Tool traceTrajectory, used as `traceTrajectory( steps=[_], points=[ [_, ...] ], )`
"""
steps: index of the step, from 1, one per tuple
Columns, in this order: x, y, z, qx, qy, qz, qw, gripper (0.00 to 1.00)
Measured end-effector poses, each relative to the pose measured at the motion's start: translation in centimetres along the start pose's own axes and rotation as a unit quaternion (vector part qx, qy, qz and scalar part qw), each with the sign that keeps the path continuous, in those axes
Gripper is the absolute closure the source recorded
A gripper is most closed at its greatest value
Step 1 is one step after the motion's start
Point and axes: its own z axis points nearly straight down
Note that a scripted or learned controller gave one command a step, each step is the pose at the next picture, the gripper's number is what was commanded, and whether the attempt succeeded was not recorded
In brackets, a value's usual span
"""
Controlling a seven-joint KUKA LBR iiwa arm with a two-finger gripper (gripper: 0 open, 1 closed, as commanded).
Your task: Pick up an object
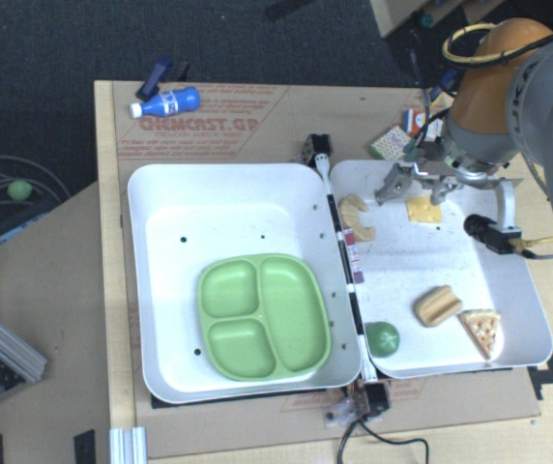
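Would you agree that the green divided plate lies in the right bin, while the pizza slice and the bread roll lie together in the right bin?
Not quite: the green divided plate lies in the left bin, as the camera view shows. The pizza slice and the bread roll do lie together in the right bin.

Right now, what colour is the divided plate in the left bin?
Light green, seen plainly in the camera view: divided plate.
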Motion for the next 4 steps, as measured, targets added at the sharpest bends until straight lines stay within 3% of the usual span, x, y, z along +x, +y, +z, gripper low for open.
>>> traceTrajectory(
  steps=[1, 2, 3, 4],
  points=[
    [-7.1, -1.2, 4.5, 0.003, 0.0, 0.002, 1.0, 0.0],
    [-6.9, -6.1, 4.4, 0.002, 0.0, 0.002, 1.0, 0.0],
    [-4.1, 0.6, 4.3, 0.0, 0.0, 0.001, 1.0, 0.0],
    [-8.8, 1.5, 4.3, 0.001, 0.001, 0.001, 1.0, 0.0]
  ],
)
